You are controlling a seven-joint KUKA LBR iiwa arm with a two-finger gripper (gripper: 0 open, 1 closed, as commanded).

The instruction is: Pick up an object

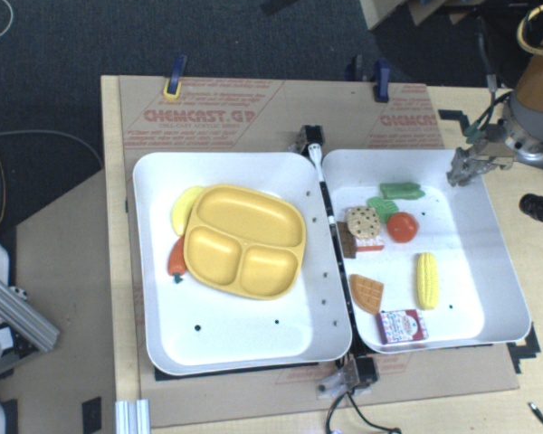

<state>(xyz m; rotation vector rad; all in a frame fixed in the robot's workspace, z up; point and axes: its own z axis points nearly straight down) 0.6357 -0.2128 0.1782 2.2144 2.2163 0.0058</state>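
1. Hovering over the far right corner of the right bin (489,242), the gripper (460,172) sits at the end of the arm coming in from the right; nothing visible between its tips. Can't tell whether it is spread or closed, too small and blurred.

2. Step in hand, by my read: approach/pre-grasp. No object lifted yet; all items lie on the bin floors.

3. Candidates in right bin: green piece (401,190) at the far side, nearest the gripper; red tomato (401,228) just below it; cracker (363,221) w/ a brown bar (346,240) touching its left side; corn cob (426,279) lying lengthwise, apart from the rest; orange waffle wedge (367,291); small red-and-white box (401,325) near the front edge.

4. Left bin (154,269): yellow 3-compartment tray (243,240) w/ a yellow piece (185,208) and a red-orange pepper (177,257) tucked at its left rim, partly hidden. Awkward picks, well apart from the gripper.

5. Next move calls for: picking 1 target, shifting left and toward the camera from the corner, then descending w/ fingers straddling it. Green piece looks like the shortest reach.

6. Risks, as judgement: tomato is round and may roll or squirt out; cracker and bar touch, so a grab there may catch 2. Corn stands clear on all sides, likely the cleanest grasp across its narrow width.
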